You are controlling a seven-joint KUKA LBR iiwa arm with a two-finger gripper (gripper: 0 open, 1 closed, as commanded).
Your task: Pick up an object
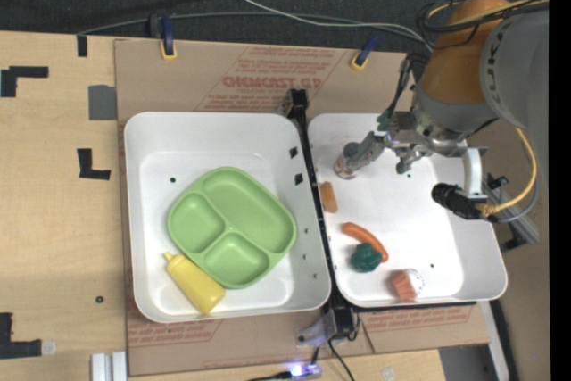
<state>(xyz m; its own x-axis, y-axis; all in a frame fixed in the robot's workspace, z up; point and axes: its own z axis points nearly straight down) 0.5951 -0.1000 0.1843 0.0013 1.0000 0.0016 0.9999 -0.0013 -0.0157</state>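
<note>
My gripper (377, 162) hangs over the back part of the right bin (464, 268), its two fingers spread wide and open with nothing between them. The left finger (351, 160) points down toward the bin floor near the divider. In front of the gripper lie a small orange piece (328, 196), an orange-red carrot-like stick (365, 237), a dark green lump (364, 259) touching that stick, and a pink-orange cylinder (406, 283) near the front wall.
The left bin (143, 147) holds a green divided plate (232, 226) and a yellow bottle (193, 282) at its front left. A black divider strip (308, 165) runs between the bins. Cables and clamps sit behind the bins.
</note>
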